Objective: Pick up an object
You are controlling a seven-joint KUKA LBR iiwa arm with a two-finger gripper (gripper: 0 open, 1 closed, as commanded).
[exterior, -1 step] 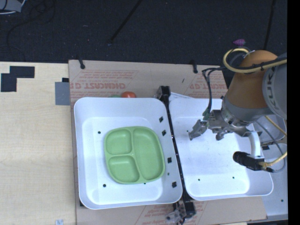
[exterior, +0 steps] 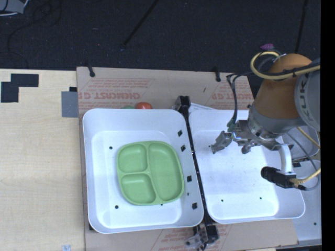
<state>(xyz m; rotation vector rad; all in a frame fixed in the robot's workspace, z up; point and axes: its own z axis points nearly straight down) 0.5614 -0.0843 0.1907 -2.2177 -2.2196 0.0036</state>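
Where the arm stands: the grey arm (exterior: 309,101) comes in from the right, and its orange band (exterior: 280,90) hangs over the far right part of the right bin (exterior: 246,197).
Jaws: they hover above the far half of the right bin's floor, pointing towards the divider; I cannot tell whether they are wide or narrow, and nothing is seen between them.
Task's thing: a light green plate (exterior: 150,172) with three compartments lies flat in the middle of the left bin (exterior: 97,140), well apart from the jaws and on the other side of the divider.
Plate layout: two smaller compartments sit on its left side and one long compartment runs down its right side.
Divider: a black strip (exterior: 189,150) runs between the two bins, where their rims meet.
Behind the left bin: a small red round thing (exterior: 143,106) sits just beyond the far rim, half hidden by it; what it is cannot be told.
Under the bins: a brown cardboard sheet (exterior: 157,90) with red mirrored print lies beneath both bins.
Desk: the pale wooden desk (exterior: 36,166) stretches to the left, carrying black marks (exterior: 18,85) and a grey patch (exterior: 68,103) near the cardboard's far left corner.
Near the wrist: a black cylindrical part (exterior: 277,177) with cables juts over the right bin's right side.
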